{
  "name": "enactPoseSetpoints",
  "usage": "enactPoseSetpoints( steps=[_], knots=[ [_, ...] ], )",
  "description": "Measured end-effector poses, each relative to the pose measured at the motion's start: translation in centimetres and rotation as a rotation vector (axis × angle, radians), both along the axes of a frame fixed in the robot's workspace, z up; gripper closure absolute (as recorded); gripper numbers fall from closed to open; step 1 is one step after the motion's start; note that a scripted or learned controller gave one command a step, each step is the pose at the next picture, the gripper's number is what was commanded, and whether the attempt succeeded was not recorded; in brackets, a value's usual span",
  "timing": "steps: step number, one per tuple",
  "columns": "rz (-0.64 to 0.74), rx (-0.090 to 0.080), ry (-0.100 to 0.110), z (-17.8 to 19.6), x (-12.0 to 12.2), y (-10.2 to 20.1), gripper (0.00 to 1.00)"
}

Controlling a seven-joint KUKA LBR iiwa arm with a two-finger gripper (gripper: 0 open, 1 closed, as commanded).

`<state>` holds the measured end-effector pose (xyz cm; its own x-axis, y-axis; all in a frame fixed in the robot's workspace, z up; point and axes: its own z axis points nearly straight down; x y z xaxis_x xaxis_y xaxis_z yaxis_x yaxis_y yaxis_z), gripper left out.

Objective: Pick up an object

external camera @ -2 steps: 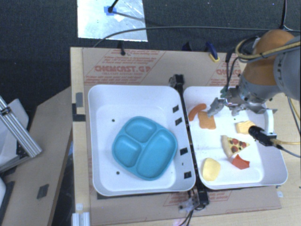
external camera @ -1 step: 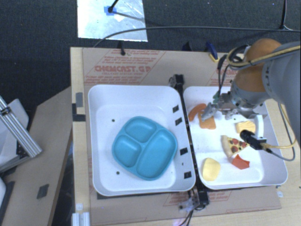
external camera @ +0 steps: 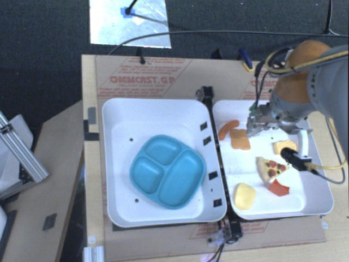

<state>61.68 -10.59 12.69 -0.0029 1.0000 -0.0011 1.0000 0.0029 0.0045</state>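
The right bin (external camera: 319, 201) holds several toy foods: an orange sausage (external camera: 228, 128), a tan bread piece (external camera: 240, 141), a pizza slice (external camera: 269, 168), a pale yellow piece (external camera: 245, 195), a red piece (external camera: 280, 188) and a yellow cheese block (external camera: 284, 146). My gripper (external camera: 254, 126) hangs low over the back of this bin, just right of the sausage and right above the bread piece. The grey arm with its orange band (external camera: 305, 56) reaches in from the right. Nothing shows as held.
The left bin (external camera: 117, 119) carries a blue divided plate (external camera: 167, 170). A black divider (external camera: 214, 146) with clips runs between the bins. Cables (external camera: 319, 171) trail across the right bin's right side. Cardboard lines the bench under both bins.
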Motion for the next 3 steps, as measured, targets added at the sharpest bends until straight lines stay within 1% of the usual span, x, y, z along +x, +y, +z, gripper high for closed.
enactPoseSetpoints(
  steps=[1, 2, 3],
  knots=[
    [0.001, 0.001, 0.000, 4.4, 0.0, 0.3, 1.00],
    [0.002, -0.001, -0.005, 10.9, 0.3, 0.1, 1.00],
    [0.003, 0.001, 0.001, 10.8, 0.4, 0.1, 1.00]
  ],
)
